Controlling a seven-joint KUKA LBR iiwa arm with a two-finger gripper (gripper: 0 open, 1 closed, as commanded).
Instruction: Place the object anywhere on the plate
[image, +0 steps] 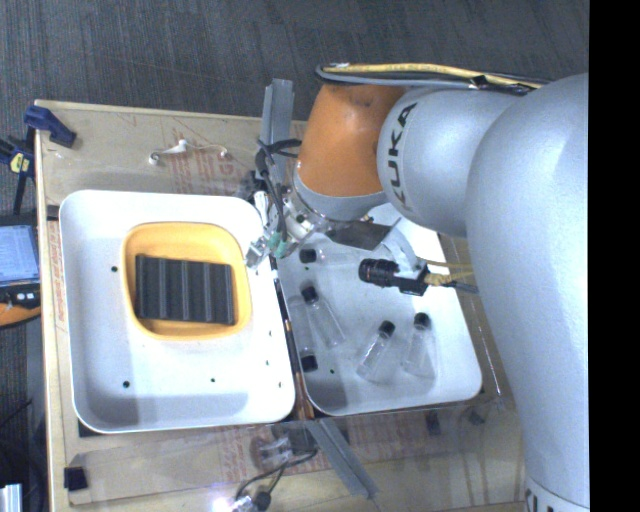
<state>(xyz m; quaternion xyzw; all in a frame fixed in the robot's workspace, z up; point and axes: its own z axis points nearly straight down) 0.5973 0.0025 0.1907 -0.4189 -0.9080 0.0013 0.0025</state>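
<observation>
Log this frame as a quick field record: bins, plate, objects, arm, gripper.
left bin: holds a yellow plate with a dark ribbed insert
right bin: several clear vials with black caps
arm: reaches in from the right, over the right bin's upper edge
gripper: near the seam between bins, beside the plate's right rim; finger state unclear
plate status: no vial on it

Two white bins (80, 380), one yellow plate (185, 238), four clear vials (322, 318).
</observation>
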